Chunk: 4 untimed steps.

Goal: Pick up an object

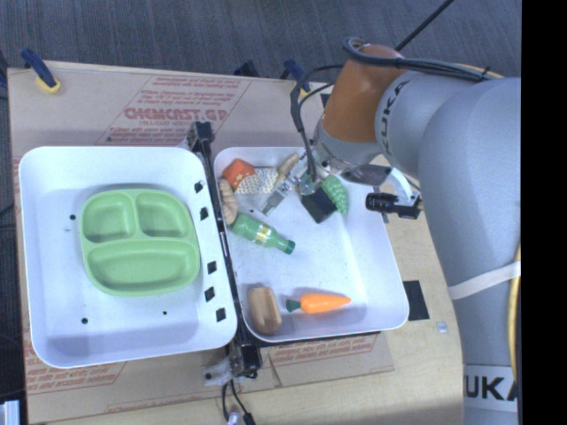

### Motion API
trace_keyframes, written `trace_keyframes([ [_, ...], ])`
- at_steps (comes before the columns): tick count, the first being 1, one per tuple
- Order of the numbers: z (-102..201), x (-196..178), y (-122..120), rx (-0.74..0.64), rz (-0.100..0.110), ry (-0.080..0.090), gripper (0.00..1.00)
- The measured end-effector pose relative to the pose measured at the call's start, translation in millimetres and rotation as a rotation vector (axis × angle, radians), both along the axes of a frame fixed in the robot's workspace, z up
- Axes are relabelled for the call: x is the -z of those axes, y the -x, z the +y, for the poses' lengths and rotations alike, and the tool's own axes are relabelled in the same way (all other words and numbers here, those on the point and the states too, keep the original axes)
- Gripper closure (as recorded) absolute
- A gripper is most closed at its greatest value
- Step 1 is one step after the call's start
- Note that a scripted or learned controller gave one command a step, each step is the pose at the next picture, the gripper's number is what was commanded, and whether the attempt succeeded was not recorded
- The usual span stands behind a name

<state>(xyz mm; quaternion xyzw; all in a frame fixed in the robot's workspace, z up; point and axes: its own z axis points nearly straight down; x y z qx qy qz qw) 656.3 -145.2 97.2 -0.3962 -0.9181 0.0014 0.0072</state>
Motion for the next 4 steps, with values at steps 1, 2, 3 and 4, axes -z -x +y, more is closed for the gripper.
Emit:
trace_keyframes([
  [1,-11.9,0.3,5.8,-0.317,-0.009,0.009,0.0],
  [2,-24.4,4.4,8.2,-0.764,-0.014,-0.002,0.0],
  [3,-2.1,5.2,24.7,-1.135,-0.013,-0.007,0.0],
  [4,-39.5,5.1,-0.9,-1.26,-0.015,-0.005,0.0],
])
